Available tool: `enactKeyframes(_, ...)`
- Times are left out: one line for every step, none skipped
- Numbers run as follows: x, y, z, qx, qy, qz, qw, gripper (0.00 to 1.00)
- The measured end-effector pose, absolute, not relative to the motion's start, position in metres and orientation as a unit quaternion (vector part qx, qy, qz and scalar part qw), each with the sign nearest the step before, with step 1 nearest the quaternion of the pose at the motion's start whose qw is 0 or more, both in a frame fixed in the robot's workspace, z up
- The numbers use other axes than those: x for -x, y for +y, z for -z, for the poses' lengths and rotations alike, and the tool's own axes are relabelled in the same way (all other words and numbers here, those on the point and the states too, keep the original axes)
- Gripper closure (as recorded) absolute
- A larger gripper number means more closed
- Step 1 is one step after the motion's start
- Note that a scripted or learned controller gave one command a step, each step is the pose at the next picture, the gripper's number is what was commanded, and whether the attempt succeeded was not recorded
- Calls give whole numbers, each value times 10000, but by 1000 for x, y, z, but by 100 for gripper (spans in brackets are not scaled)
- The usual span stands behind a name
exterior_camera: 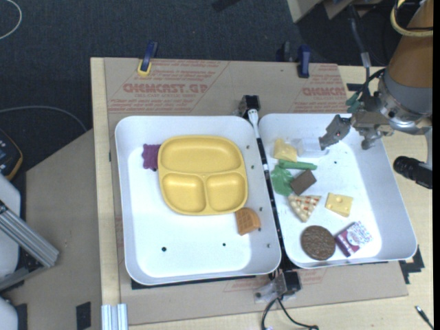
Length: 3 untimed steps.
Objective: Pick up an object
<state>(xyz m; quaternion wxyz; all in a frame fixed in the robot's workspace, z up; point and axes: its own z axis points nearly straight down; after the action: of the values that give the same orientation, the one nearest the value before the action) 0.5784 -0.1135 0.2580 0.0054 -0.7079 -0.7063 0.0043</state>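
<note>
Two white bins sit side by side; the right bin [405,225] serves as landmark. Gripper [347,130] hangs over its upper middle, nothing between its fingers; whether spread or closed, cannot tell. Candidate objects cluster left of centre in that bin: yellow block [284,150], green piece [283,179], brown square [302,181], pizza slice [304,205], cheese wedge [339,203], round cookie [317,242], purple packet [354,236]. Crowding likely makes single grasps awkward. Nearest target: the yellow block, just left of and below the gripper. Left of the right bin, the other bin [137,246] carries a yellow tray [203,174], likely a drop spot.
</note>
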Motion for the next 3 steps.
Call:
enactKeyframes(-580,-113,-266,7071,-7071,1,1,0)
enactKeyframes(-586,-109,-221,7070,-7072,-12,19,0)
enactKeyframes(-588,-112,-159,7075,-7067,-16,26,0)
